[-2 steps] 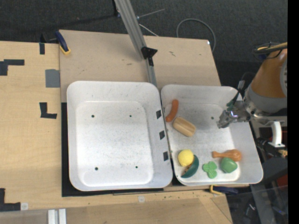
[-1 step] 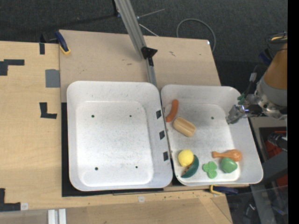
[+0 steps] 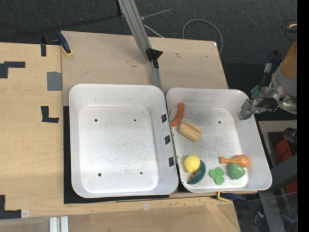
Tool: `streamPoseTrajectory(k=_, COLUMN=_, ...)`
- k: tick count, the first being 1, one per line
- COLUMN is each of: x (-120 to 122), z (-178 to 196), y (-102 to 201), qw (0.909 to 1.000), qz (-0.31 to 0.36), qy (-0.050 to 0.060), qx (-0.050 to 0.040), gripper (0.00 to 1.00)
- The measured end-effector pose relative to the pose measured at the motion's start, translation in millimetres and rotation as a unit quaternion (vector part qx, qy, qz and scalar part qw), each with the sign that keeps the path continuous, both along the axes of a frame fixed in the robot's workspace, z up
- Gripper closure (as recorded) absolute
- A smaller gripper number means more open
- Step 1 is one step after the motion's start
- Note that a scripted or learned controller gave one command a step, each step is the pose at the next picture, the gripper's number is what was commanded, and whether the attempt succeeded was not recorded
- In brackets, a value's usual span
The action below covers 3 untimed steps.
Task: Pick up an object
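The right bin (image 3: 207, 96) holds several toy foods. An orange sausage (image 3: 177, 114) lies near its left wall, with a tan bread roll (image 3: 189, 131) just below it. Toward the front sit a yellow lemon (image 3: 191, 163) on a dark green piece (image 3: 198, 175), a small green broccoli (image 3: 217, 175), a green pepper (image 3: 236, 171) and an orange drumstick (image 3: 235, 160). My gripper (image 3: 245, 111) hangs at the bin's right rim, well apart from all of them, with nothing seen between its fingers.
The left bin (image 3: 118, 139) sits beside the right one on the tan bench. A grey metal rail (image 3: 140, 30) slants down from the top to the gap between the bins. Blue-and-yellow clamps (image 3: 64, 43) grip the board's far left corner.
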<state>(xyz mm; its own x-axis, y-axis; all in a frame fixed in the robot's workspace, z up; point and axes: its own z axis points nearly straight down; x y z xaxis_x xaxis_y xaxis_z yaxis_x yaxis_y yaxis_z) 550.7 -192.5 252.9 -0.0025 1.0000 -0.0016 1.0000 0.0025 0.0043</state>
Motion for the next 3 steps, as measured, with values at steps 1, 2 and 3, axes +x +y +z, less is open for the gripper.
streamPoseTrajectory(k=1, x=13.4, z=-9.7, y=52.4, qw=1.0, qz=0.002, qy=0.003, qx=0.0014, gripper=1.0)
streamPoseTrajectory(k=2, x=22.9, z=-14.4, y=98.3, qw=1.0, qz=0.002, qy=0.003, qx=0.0015, gripper=1.0)
streamPoseTrajectory(k=3, x=20.4, z=-8.6, y=157.6, qw=1.0, qz=0.003, qy=0.003, qx=0.002, gripper=1.0)
